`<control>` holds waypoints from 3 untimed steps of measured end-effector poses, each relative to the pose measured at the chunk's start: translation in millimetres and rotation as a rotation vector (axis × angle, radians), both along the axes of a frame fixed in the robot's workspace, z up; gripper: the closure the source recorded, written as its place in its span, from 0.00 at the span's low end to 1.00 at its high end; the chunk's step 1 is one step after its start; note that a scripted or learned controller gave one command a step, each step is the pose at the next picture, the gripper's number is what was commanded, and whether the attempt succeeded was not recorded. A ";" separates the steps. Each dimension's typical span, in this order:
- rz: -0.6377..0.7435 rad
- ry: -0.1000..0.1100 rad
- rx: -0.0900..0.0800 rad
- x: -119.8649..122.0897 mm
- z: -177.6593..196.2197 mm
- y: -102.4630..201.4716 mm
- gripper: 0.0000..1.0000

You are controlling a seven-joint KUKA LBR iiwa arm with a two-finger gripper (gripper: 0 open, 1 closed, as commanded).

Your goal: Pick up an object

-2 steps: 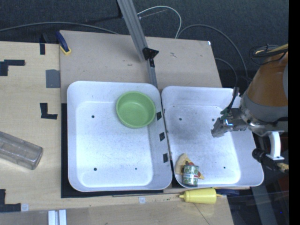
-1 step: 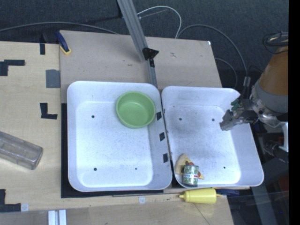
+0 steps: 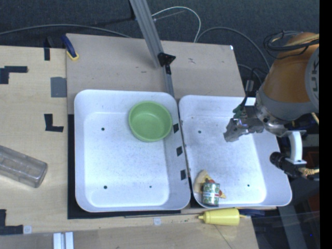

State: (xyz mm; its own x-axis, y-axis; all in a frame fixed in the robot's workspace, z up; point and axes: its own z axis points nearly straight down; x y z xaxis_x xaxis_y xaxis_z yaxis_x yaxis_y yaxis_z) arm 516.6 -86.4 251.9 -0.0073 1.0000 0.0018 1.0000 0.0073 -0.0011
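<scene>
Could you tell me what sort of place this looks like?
Probably a robotics lab bench for grasping trials: two white bins side by side, a grey-and-orange arm reaching over one, loose cables, and tape marks on the bench.

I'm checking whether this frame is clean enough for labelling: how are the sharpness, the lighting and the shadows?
Camera view: soft overall, fine detail lost on the small can in the right bin; lighting even and diffuse, without hard glare on the white bins; faint shadow inside the green bowl in the left bin; the gripper is slightly blurred, dark against the bin floor.
</scene>
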 end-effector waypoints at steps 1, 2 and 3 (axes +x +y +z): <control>0.001 0.002 0.000 -1.9 -11.1 62.7 1.00; 0.001 0.001 0.000 -8.2 -7.4 121.3 1.00; -0.005 0.002 -0.002 -16.5 -16.0 166.8 1.00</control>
